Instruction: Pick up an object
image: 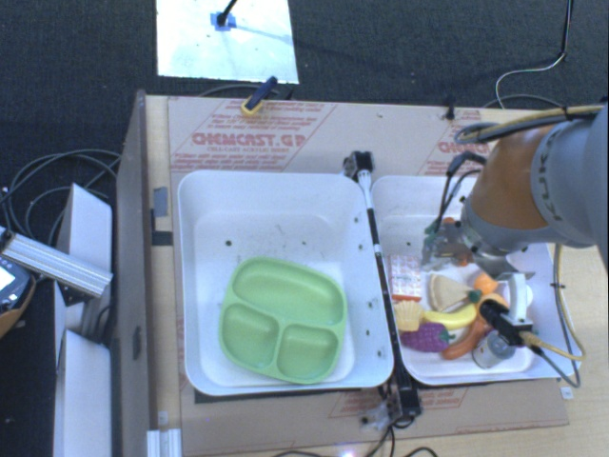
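Note:
The right bin [404, 203] holds several toy foods bunched at its near side: a tan wedge [445, 293], a yellow banana [459, 317], a purple grape bunch [426, 337], an orange carrot [458, 347] and a red-and-white packet [407, 279]. My gripper [440, 248] hangs low in this bin, just behind the tan wedge and to the right of the packet. I see nothing clearly held in it. The grey and orange arm [519, 193] comes in from the right and hides the bin's far right part.
The left bin [266, 198] holds a light green divided plate [283, 319] at its near side. A black divider rail [376, 255] runs between the bins. A small orange piece [485, 282] lies right of the wedge. The cardboard bench [285, 131] stretches behind both bins.

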Motion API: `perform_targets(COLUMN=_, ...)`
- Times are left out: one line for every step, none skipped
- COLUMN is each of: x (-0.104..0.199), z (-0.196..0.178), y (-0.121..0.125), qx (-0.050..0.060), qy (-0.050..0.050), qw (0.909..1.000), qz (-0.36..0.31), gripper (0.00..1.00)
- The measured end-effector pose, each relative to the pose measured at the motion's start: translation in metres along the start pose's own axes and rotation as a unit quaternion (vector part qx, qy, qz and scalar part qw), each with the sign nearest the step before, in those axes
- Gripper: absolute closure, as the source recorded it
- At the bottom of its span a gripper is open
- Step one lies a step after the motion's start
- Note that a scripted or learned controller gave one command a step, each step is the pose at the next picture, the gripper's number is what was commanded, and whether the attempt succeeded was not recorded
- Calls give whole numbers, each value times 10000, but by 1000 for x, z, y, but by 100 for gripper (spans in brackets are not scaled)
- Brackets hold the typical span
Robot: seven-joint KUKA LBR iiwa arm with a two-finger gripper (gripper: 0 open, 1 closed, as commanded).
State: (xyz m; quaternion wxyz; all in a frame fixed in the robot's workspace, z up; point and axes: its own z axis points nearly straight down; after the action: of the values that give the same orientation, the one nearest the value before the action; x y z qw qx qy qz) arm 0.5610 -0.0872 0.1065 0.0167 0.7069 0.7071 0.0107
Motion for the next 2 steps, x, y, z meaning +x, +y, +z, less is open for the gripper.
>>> perform_targets(x=0, z=0, y=0, qx=3, qy=1, qw=10000, qz=-1, gripper=0)
perform_targets(x=-12, z=10, y=-64, qx=3, qy=-1, qw=10000, qz=-6, gripper=0)
